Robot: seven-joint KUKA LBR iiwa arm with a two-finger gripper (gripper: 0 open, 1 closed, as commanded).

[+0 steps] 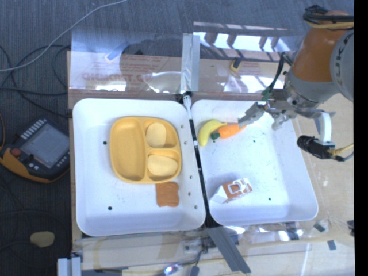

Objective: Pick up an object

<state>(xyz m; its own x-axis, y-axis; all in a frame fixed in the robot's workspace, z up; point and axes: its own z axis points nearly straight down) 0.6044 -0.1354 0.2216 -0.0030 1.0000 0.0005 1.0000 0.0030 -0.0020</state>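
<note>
We see the gripper (251, 117) low in the right bin (287, 177), just beside the carrot (229, 131), which lies against the banana (206, 131). We cannot tell its state. Nothing looks lifted, so the pick remains undone.

Over on the grey carpet (52, 22), sat a handheld control pendant (31, 151) with a dark screen and orange rim, left of the bench. Trailed a thin white cable (86, 7) across the top left, with dark cables (14, 82) looping near the pendant. Lay a small tan blob (41, 238) on the floor at bottom left. Stood a clear glossy panel (132, 73) behind the bins, catching glare, with a metal post (190, 62) rising between them.
</note>
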